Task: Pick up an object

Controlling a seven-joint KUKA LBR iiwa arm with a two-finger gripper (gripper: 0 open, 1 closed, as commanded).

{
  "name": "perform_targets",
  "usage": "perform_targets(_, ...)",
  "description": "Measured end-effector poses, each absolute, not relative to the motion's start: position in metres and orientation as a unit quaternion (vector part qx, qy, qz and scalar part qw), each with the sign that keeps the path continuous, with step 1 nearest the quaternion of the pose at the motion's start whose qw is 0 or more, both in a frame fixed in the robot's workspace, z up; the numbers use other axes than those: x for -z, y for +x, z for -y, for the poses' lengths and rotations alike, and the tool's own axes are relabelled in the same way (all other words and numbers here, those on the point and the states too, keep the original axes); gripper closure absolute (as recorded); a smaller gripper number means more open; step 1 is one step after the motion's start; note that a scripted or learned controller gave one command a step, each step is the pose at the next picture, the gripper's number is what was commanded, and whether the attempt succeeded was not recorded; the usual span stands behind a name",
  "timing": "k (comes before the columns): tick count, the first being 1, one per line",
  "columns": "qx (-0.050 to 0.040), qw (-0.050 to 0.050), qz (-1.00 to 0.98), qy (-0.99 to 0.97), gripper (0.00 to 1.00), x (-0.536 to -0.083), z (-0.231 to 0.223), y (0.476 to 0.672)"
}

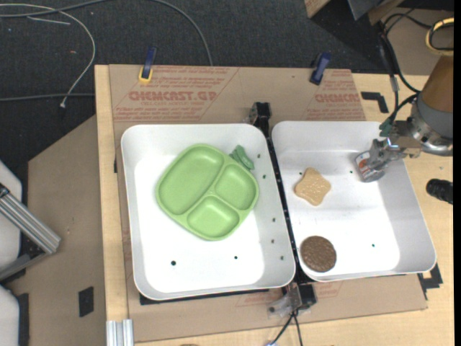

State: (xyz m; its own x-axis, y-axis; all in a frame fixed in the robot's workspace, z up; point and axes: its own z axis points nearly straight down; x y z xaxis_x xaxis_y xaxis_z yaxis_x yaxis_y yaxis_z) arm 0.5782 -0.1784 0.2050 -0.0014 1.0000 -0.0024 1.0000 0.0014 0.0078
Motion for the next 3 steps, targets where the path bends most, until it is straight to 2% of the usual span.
perform_targets(1,-0.001,0.002,-0.707,0.707,1.0,-0.22,0.178,0.579)
perform_targets(2,-0.0015,0.0,-0.709,0.705,1.0,-0.232,0.126,0.581)
perform_targets(3,-0.0005,-0.002,-0.71,0.705,1.0,-0.223,0.065,0.581)
